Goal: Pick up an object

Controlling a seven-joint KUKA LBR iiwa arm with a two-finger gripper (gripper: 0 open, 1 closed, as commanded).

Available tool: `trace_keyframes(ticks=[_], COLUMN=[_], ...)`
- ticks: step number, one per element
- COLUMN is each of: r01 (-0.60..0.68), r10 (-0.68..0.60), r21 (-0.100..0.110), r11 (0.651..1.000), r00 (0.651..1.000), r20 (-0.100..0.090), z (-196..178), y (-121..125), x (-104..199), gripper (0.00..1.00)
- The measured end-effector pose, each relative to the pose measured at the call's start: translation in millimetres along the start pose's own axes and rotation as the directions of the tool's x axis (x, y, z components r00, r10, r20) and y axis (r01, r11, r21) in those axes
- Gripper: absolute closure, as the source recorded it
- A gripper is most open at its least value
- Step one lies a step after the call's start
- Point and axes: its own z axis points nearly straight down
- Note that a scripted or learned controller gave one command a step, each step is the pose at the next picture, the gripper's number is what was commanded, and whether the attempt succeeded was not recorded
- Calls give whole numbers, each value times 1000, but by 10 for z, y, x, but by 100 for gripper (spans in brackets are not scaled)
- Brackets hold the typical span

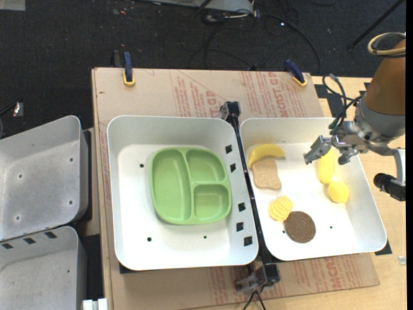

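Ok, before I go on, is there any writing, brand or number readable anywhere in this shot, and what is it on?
Red printed lettering runs across the brown board under the two bins, along its far edge and again at its near edge: the print appears turned or mirrored and is too blurred to read.
Green divided tray, white bins, food pieces: no text visible.
No other legible label, brand or number.

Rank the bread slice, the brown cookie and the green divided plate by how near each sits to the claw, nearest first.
Claw is over the right bin's far side.
1. Bread slice, right bin, near the divider.
2. Brown cookie, right bin, near edge.
3. Green divided plate, in the left bin.
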Motion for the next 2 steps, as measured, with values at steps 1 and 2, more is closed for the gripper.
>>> trace_keyframes(ticks=[1,2], r01=[-1,0], r10=[1,0], r21=[-2,-2], r11=[1000,1000], r00=[1000,1000], r20=[1,0], z=[517,1053], y=[-25,-28], x=[-96,-88], gripper=[0,0])
